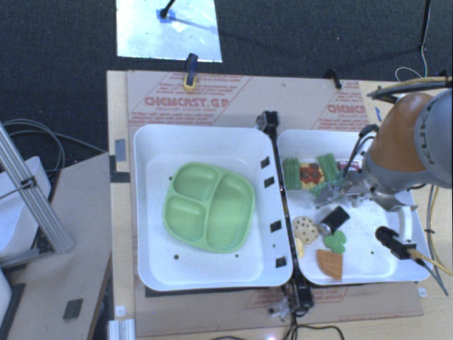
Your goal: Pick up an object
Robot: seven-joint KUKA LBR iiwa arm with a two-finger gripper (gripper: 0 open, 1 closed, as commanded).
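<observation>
My gripper [327, 193] hangs low over the middle of the right bin [368, 264], reaching in from the right. Right at it lie a green ridged toy [328, 167], a red and yellow toy food [309, 175] and another green piece [291, 173]. A small black block [335, 218] sits just in front of the gripper. Nearer the bin's front are a speckled cookie [305, 227], a small green leafy toy [335, 241] and an orange wedge [330, 263]. I see nothing between the gripper's tips.
The left bin [152, 190] holds a green divided plate [209, 206]. A black divider with clips [276, 190] separates the two bins. The arm's orange band [396, 137] looms over the right bin's far right side.
</observation>
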